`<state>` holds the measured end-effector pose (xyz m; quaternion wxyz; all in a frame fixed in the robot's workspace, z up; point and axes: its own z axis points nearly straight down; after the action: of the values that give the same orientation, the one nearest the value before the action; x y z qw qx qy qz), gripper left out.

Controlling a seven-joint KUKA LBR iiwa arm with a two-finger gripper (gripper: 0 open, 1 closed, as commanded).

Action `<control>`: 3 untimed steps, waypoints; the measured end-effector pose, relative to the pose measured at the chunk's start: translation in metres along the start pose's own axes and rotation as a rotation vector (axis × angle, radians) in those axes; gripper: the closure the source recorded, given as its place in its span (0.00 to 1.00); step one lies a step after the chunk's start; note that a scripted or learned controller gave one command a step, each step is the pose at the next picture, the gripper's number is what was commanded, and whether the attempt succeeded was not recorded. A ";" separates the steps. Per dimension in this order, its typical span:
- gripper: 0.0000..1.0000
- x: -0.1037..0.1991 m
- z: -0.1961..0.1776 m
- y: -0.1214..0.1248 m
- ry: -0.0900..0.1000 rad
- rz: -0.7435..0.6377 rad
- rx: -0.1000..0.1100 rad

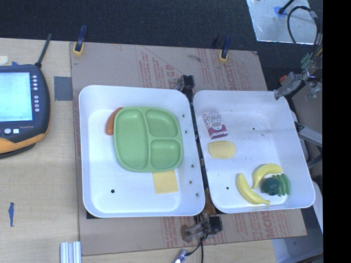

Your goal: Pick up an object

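Cardboard-topped bench, two white bins. Right bin [296, 147], near to far: bananas [250, 190] at five o'clock beside a green toy [274, 185] — light, stiff, slick, best pinched across the middle; yellow disc [221, 149]; red carton [215, 124]. Gripper state — cannot tell.

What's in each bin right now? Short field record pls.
left bin: green divided plate, yellow square slice at the plate's near edge, orange item partly under the plate's left rim
right bin: small red-and-white carton, pale yellow oval piece, two bananas, dark green item
clustering: bananas and green item touch in the near right corner
bench left: teach pendant
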<state>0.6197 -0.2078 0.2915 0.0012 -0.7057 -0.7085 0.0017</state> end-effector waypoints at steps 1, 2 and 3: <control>0.00 0.088 0.070 -0.008 0.000 -0.003 0.001; 0.00 0.087 0.200 -0.039 0.000 -0.001 0.000; 0.00 0.110 0.200 -0.023 -0.001 -0.003 -0.001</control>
<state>0.5953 -0.0982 0.0919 0.0004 -0.7047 -0.7095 0.0016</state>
